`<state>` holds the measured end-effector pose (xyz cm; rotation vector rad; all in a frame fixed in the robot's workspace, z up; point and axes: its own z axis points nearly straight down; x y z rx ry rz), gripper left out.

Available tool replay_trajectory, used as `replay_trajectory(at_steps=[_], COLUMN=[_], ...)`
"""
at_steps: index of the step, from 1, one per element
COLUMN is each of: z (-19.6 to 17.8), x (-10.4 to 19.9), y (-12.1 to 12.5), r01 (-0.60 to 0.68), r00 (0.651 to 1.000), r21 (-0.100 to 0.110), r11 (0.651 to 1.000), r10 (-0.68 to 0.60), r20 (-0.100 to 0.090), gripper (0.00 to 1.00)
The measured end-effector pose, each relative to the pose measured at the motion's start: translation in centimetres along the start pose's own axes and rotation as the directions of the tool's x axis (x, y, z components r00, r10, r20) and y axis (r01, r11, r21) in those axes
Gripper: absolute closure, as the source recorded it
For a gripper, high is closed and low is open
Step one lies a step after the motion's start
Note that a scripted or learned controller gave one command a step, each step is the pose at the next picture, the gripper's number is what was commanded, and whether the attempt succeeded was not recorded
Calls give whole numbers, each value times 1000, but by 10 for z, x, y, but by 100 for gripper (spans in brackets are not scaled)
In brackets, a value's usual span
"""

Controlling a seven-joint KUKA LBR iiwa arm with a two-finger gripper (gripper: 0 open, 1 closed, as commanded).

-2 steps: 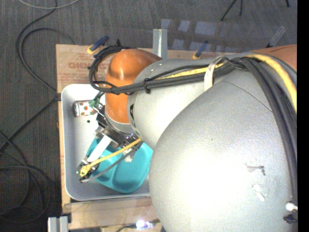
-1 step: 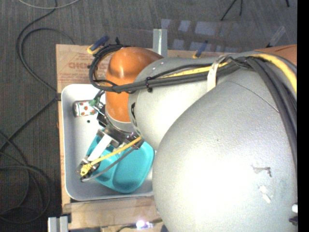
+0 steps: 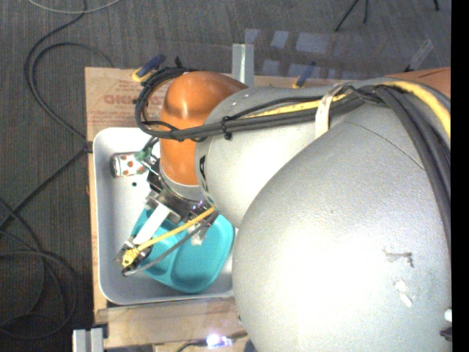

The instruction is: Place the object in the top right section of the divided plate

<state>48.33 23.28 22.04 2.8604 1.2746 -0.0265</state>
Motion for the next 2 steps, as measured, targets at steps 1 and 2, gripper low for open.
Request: replay_trajectory(at_steps=[1, 2], z=[-6, -6], x=[0, 0], y=[0, 0], r01=[3, 2], r00=[1000, 1000], r21=[0, -1], r11=[1000, 1000], r10=[-3, -2], r20=[10, 10], gripper=[100, 0])
